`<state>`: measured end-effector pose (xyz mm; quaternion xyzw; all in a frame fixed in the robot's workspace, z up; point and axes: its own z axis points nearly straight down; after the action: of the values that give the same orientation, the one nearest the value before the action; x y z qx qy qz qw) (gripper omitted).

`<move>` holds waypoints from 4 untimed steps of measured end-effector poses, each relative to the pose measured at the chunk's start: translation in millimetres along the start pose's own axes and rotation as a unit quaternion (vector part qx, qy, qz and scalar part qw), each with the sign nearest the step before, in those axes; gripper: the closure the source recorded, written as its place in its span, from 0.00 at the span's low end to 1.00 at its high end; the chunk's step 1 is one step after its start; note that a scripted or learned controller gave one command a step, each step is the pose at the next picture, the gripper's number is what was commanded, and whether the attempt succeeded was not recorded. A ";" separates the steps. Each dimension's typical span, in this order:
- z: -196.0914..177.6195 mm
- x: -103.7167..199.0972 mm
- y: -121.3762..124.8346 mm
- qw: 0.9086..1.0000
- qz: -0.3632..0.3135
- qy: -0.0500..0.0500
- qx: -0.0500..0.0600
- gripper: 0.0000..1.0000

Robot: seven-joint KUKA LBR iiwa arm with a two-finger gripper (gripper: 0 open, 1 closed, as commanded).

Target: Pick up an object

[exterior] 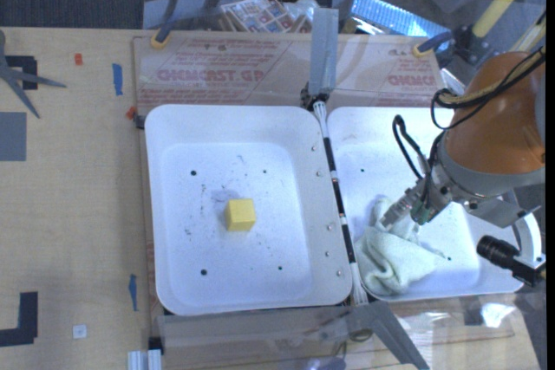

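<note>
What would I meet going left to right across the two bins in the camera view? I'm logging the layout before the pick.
Left bin → yellow block → right bin → white cloth → gripper, low over the cloth's upper edge.

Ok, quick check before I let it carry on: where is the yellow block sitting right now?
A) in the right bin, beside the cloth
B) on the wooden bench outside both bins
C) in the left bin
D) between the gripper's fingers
C: the yellow block lies near the middle of the left bin, while the gripper is over the white cloth in the right bin.
</note>
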<state>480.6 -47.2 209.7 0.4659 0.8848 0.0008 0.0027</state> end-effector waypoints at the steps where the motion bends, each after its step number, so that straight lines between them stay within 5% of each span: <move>1: -27.0 -6.8 -4.5 0.994 0.114 0.000 0.000 1.00; 2: 5.8 20.9 12.2 0.893 0.450 0.001 0.005 1.00; 3: 54.0 -64.2 12.1 0.935 0.354 0.000 0.002 1.00; 4: 119.8 -83.4 13.4 0.993 0.115 -0.001 -0.002 1.00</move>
<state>539.5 -108.5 90.3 0.5649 0.8252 0.0029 0.0042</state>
